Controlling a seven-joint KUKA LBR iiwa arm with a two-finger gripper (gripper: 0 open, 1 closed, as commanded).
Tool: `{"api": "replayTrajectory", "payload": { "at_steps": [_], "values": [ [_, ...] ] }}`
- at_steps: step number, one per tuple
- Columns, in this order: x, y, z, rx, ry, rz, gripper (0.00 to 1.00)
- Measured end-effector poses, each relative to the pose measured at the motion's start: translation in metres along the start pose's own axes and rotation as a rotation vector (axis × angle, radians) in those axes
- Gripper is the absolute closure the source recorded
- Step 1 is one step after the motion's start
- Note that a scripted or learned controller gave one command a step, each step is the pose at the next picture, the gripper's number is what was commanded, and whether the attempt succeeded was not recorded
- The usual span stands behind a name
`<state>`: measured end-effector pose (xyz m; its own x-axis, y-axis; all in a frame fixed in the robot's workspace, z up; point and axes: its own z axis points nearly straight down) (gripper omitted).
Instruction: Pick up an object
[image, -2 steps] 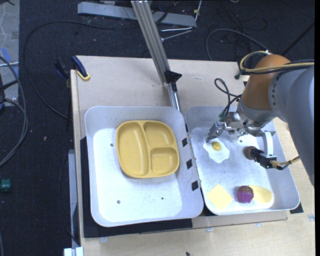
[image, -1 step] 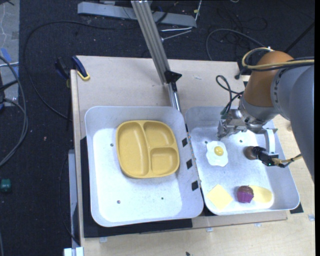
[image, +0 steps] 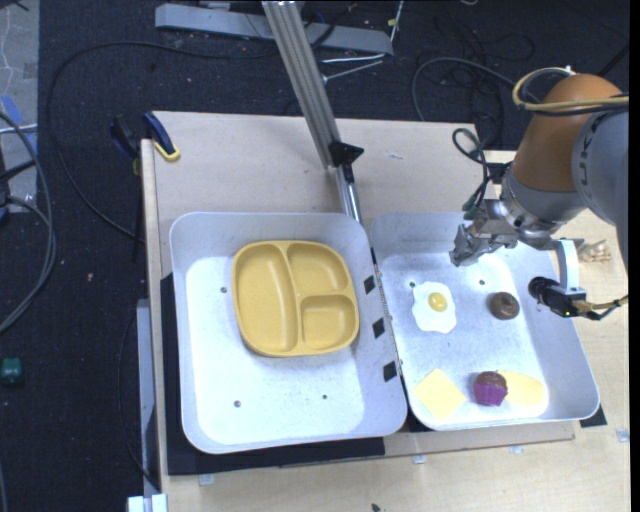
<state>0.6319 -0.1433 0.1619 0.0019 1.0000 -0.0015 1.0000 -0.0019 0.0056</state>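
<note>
- While the grey arm reached in from the right, its gripper (image: 468, 250) hung over the upper part of the right bin (image: 560, 345), fingers pointed down and to the left.
- Fingers looked drawn close together at the tips, nothing visible between them; whether they were fully closed I could not tell.
- Below and left of the gripper, a toy fried egg (image: 435, 308) lay flat on the bin floor, yolk up, well apart from the fingers.
- To the egg's right sat a small brown round piece (image: 503, 306), near the arm's wrist but not touching it.
- Down by the near rim, a pale yellow cheese slice (image: 439, 393) lay flat, and just beside it a purple round object (image: 489, 388) rested against a second yellowish piece (image: 525, 390).
- Over in the left bin (image: 200, 400), a yellow divided plate (image: 295, 297) with three compartments sat alone, nothing in its sections.
- Both bins rested side by side on the wooden bench (image: 250, 165), edges touching in the middle.
</note>
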Motion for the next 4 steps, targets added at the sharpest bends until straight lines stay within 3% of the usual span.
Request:
{"api": "replayTrajectory", "payload": {
  "at_steps": [2, 3, 4],
  "values": [
    [-0.009, -0.009, -0.099, -0.001, -0.001, 0.000, 1.00],
    [0.051, -0.025, -0.091, 0.007, 0.003, -0.009, 1.00],
    [0.106, -0.024, -0.093, 0.006, 0.003, -0.010, 1.00]
  ]
}}
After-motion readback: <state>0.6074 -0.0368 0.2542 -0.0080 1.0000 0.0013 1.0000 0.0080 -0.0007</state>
